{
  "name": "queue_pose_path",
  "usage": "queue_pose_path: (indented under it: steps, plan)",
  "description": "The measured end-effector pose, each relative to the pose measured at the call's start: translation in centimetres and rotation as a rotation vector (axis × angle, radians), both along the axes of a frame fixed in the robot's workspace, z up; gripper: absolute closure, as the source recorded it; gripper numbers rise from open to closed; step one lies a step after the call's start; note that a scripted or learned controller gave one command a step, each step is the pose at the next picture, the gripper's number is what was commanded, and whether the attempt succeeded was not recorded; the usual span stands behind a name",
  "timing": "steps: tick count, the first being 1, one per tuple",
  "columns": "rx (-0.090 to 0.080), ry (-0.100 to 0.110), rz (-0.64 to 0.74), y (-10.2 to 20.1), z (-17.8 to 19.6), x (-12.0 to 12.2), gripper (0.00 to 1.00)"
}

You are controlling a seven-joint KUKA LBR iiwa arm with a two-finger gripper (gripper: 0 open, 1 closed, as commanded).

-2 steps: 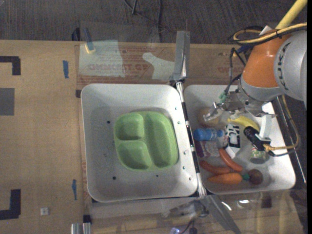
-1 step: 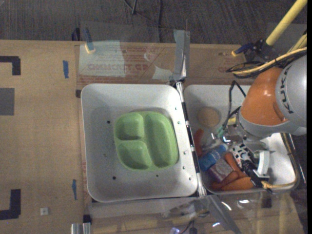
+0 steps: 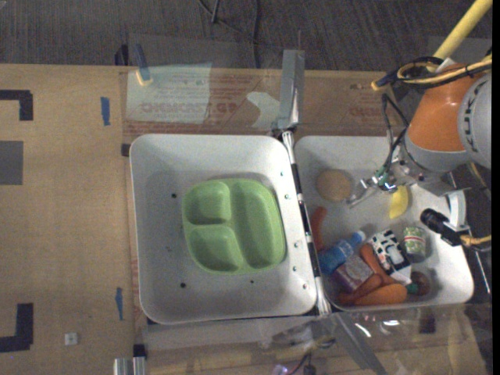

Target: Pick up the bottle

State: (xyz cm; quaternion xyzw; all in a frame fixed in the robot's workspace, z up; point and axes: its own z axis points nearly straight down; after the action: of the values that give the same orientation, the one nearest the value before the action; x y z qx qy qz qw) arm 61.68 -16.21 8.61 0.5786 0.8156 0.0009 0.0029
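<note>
Two white bins side by side on a brown counter (image 3: 62, 209).

In the left bin (image 3: 152, 170): a green plate (image 3: 234, 225) with three parts, flat in the middle.

In the right bin (image 3: 461, 283): lots of small things.
- A blue bottle (image 3: 341, 253) with a white cap, down on its side, close to the left wall. Cap end up and to the right in the view.
- A thin red thing (image 3: 319, 225) just beside the bottle, along that same wall.
- A round tan ball (image 3: 334, 184) near the far left corner.
- A yellow thing (image 3: 399, 201) further right.
- A black and white toy (image 3: 385, 248) just right of the bottle cap.
- A small greenish can (image 3: 415, 241) beside the toy.
- A little brown box (image 3: 355, 273) touching the low end of the bottle.
- Orange carrots (image 3: 375, 294) by the near wall.

Grey arm with an orange band (image 3: 437, 119) coming in from the right. Shiny tool (image 3: 361, 195) over the right bin, between the tan ball and the yellow thing, pointing left. Not touching the bottle, with the bottle lower in the view. Wide or narrow? Cannot tell from here. Nothing seen held in the tool.
</note>
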Motion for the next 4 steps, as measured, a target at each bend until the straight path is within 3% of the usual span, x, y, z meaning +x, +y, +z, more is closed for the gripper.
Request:
queue_pose_path:
  steps: [1,2,3,4]
  plan:
    - [0.003,0.001,-0.162,1.4,0.0,-7.1,0.00]
    - [0.003,0.001,-0.076,5.0,0.1,-7.3,0.00]
    - [0.003,-0.005,-0.082,4.7,1.2,-7.2,1.00]
    - [0.002,0.004,0.025,17.6,12.7,-6.3,1.00]
